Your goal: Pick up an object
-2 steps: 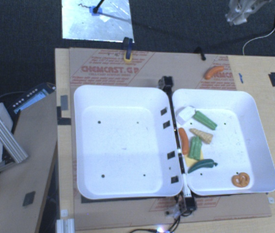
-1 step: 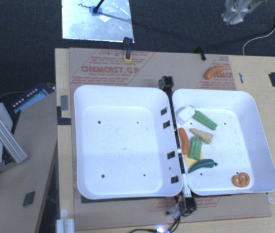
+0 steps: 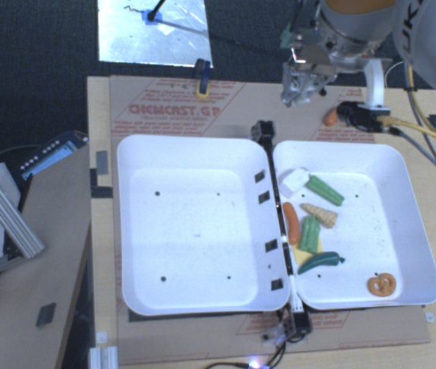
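Note:
My gripper [image 3: 298, 92] hangs above the bench behind the right bin [image 3: 414, 206], well clear of everything in it, and nothing shows between its fingers. The right bin holds a white block [image 3: 294, 180], a green cucumber piece [image 3: 324, 190], a cream cone-shaped piece [image 3: 319, 214], an orange carrot [image 3: 291, 221], a green piece [image 3: 310, 233] on a yellow piece [image 3: 302, 258], a dark green pepper [image 3: 321, 260] and a brown pretzel [image 3: 381, 284]. They cluster along the bin's left side, with the pretzel alone at the front right.
The left bin [image 3: 194, 221] sits beside the right one, joined by a black clamp strip [image 3: 275, 206]. A blue and yellow clamp [image 3: 201, 79] stands at the cardboard's back edge. Cables and a small orange object [image 3: 331, 117] lie behind the right bin.

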### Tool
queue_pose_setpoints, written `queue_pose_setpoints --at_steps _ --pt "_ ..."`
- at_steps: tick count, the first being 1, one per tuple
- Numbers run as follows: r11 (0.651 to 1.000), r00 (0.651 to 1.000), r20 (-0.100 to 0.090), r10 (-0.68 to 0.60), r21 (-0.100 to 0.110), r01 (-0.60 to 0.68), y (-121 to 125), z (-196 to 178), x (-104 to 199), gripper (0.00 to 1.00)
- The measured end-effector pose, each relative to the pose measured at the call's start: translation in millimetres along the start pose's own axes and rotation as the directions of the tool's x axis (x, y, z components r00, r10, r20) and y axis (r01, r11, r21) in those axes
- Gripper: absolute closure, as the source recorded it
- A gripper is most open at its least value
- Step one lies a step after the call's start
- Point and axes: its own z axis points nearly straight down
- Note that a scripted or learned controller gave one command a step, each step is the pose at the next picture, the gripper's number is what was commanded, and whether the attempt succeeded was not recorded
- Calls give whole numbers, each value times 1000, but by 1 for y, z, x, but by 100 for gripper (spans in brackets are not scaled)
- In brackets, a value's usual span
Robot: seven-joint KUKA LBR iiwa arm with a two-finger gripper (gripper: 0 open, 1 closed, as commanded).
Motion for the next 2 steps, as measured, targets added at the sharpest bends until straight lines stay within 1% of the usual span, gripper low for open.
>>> queue_pose_setpoints --at_steps 1,2 --pt "1000 1000 -1 -1 -20 1 2 -32 50 100" --pt "1000 1000 -2 -2 -21 2 1 -67 104 100"
